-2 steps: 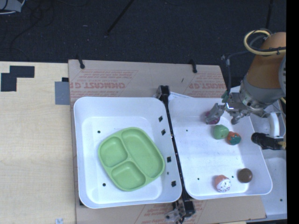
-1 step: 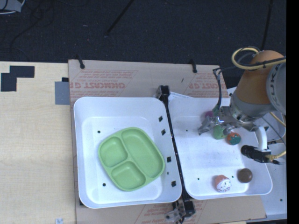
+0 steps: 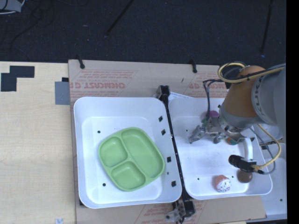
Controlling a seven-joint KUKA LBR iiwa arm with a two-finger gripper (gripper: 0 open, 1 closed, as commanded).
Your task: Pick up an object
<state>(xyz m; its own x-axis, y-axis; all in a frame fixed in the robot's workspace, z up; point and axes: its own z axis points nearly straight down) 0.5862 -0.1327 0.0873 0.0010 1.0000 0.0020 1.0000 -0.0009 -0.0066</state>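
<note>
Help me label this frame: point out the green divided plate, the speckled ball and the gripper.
green divided plate point(image 3: 131, 158): camera view, on the ridge where its compartments meet.
speckled ball point(image 3: 223, 184): camera view, centre of its top.
gripper point(image 3: 202, 135): camera view, midway between the fingertips.

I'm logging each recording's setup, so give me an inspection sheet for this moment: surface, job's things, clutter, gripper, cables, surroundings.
Surface: two white bins, left bin and right bin, on a cardboard sheet.
Job's things: speckled egg-shaped object, brown object, small purple object, all in the right bin.
Clutter: green divided plate in the left bin.
Gripper: gripper low in the right bin; finger state cannot be told.
Cables: yellow cable along the arm; dark cables on the floor.
Surroundings: dark carpet, wooden bench.
</note>
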